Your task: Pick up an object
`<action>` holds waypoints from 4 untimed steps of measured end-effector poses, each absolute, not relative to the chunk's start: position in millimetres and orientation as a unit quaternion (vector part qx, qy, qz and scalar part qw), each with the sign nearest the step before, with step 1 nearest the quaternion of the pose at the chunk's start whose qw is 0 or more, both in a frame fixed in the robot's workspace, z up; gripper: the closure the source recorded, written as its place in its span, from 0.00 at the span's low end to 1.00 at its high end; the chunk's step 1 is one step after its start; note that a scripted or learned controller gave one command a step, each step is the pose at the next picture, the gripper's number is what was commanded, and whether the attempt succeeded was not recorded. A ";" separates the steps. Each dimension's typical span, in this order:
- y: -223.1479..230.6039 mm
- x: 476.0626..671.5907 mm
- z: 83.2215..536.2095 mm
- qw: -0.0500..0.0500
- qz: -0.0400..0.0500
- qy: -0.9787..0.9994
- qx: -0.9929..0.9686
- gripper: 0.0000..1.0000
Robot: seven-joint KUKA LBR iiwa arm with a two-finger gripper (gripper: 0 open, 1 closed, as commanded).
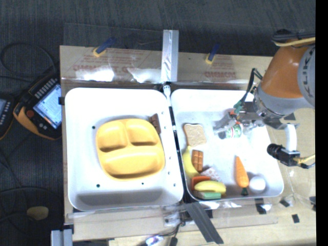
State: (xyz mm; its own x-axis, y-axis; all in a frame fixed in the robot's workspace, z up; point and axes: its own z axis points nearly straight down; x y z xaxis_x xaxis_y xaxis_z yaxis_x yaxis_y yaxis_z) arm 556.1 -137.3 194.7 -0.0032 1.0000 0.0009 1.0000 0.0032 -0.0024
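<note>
My gripper (231, 125) hangs over the upper middle of the right bin (266, 152), at the end of the grey arm with the orange band (287, 78). A small white, green and red object (234, 131) lies right under it; whether it is held is hidden. A bread slice (195, 134) lies left of the gripper. Lower in the bin are a yellow and brown piece (197, 161), an orange carrot (241, 171), a white egg (257, 183) and a yellow-green piece (209, 188) beside a red one (201, 179).
The left bin (82, 183) holds a yellow divided plate (130, 147), with a small brown item (155, 121) at its upper right. A ridge (173, 142) separates the bins. A handheld pendant (43, 109) lies left of the bench.
</note>
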 end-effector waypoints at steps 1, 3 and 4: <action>-79.9 550.3 194.6 0.001 0.000 -0.780 -0.626 0.00; -189.3 561.3 115.6 0.000 0.001 -0.761 -0.649 0.00; -207.4 655.4 90.1 -0.002 0.000 -0.794 -0.608 0.00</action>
